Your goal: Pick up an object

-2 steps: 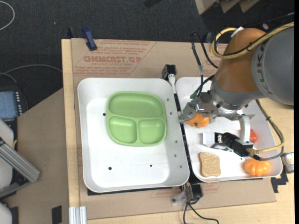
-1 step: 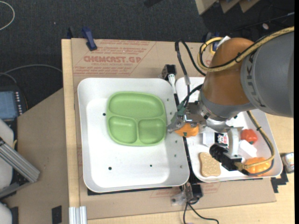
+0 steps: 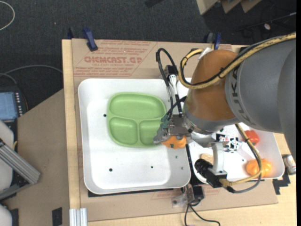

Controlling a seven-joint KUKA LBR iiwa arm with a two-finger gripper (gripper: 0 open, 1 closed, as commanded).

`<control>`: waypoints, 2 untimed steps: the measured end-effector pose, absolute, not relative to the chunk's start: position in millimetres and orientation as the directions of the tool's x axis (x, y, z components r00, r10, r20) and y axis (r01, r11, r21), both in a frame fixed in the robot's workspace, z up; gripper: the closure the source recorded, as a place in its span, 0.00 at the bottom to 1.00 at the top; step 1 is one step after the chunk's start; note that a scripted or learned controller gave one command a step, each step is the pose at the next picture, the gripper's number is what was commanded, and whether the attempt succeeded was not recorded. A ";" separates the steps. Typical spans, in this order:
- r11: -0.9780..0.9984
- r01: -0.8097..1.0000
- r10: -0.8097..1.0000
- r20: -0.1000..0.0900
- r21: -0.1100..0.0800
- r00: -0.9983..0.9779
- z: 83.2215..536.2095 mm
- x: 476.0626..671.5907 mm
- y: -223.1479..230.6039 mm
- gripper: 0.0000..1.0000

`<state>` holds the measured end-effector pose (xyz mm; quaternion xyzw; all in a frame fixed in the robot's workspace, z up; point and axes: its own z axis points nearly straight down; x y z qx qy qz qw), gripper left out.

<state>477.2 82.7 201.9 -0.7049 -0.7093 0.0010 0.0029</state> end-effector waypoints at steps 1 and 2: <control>-0.005 1.000 1.000 -0.001 0.004 0.005 243.4 479.9 29.4 1.00; 0.005 1.000 1.000 0.001 0.004 -0.005 282.2 479.6 73.4 1.00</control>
